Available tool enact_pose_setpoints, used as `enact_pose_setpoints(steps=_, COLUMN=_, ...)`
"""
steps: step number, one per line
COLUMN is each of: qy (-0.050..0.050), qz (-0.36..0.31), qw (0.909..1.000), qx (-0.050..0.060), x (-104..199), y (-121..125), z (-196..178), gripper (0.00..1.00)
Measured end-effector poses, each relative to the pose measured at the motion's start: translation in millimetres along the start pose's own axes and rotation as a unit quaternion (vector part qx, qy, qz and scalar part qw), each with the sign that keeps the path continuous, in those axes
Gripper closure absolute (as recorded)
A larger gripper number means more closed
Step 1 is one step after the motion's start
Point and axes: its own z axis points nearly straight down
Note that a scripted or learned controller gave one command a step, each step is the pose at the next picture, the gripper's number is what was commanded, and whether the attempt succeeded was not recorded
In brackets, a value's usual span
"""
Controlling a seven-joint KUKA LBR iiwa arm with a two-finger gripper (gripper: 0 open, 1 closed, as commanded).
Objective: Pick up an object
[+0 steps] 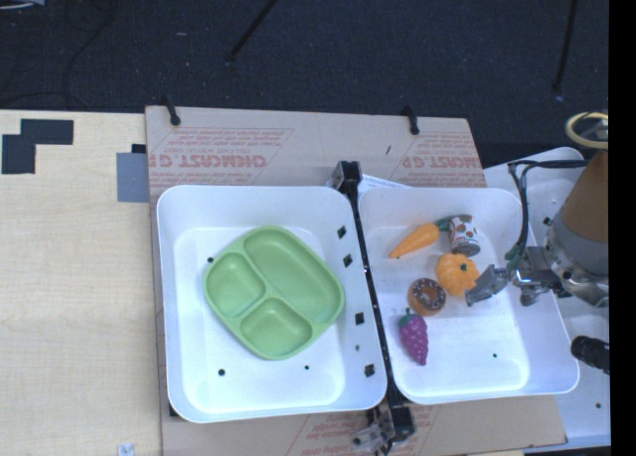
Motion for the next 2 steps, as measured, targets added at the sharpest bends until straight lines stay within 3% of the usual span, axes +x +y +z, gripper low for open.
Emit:
enact_pose_setpoints(steps=1, qy=-0.001, qz=-0.001, qw=1.0, qx=-0.006, x=0, y=3, z=-6, gripper=0.0)
enact_pose_setpoints(steps=2, qy=0.0, qz=-0.002, qw=1.0, qx=-0.003, x=4, y=4, z=58, gripper=0.0)
